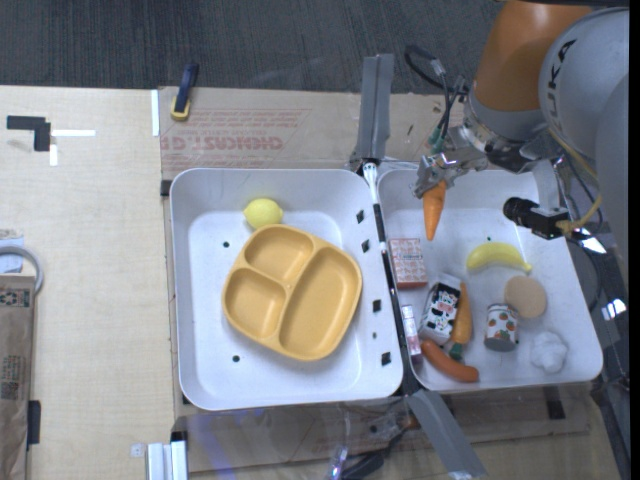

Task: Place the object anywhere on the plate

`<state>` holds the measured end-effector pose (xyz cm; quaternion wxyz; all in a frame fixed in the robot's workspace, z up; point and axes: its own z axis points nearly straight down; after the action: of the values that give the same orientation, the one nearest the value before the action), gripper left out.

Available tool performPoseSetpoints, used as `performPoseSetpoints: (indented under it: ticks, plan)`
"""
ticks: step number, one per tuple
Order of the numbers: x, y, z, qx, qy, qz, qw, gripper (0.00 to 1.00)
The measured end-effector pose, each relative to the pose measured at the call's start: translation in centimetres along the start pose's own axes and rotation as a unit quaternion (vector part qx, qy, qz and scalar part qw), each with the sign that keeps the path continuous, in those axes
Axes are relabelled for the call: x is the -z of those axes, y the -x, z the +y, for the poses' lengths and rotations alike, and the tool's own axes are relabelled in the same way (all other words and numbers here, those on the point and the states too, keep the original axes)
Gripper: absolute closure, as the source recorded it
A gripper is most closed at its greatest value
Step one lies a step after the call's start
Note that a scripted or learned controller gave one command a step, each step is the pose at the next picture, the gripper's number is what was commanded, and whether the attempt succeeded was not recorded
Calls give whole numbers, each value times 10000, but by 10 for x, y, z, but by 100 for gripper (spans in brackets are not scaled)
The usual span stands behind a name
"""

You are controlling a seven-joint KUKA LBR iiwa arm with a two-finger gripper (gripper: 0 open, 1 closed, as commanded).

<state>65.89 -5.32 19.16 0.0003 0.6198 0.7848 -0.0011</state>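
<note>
- Here we see the toy carrot (pixel 432 211) hanging point-down from the end effector (pixel 437 179), whose fingers are clamped on the carrot's top end.
- The carrot is lifted over the back left part of the right bin (pixel 580 298), close to the divider between the bins.
- The plate (pixel 291 291), a yellow three-compartment one, lies in the left bin (pixel 200 298), well apart from the carrot; we see nothing in its compartments.
- A yellow lemon (pixel 263 212) lies in the left bin, just beside the plate's back rim.
- Below the carrot, on the right bin's floor, we see a small pink box (pixel 407 262) near the left wall.
- Further right lies a banana (pixel 497 258), with a tan egg-shaped thing (pixel 525 296) in front of it.
- Toward the front we find a cow-patterned carton (pixel 441 311), a small can (pixel 501 327), a white fluffy ball (pixel 548 351) and a sausage (pixel 449 362).
- The worktop (pixel 80 268) spreads out to the left of the bins, pale wood.
</note>
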Motion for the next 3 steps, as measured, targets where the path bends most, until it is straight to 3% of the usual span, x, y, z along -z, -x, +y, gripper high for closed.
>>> performPoseSetpoints:
  ticks: [1, 2, 3]
  plan:
    - [88, 12, -3, -1007, 0, 0, 9949, 100]
    - [-46, 49, -28, 277, -4, 10, 9996, 100]
    - [0, -47, -62, 449, -2, 11, 9990, 100]
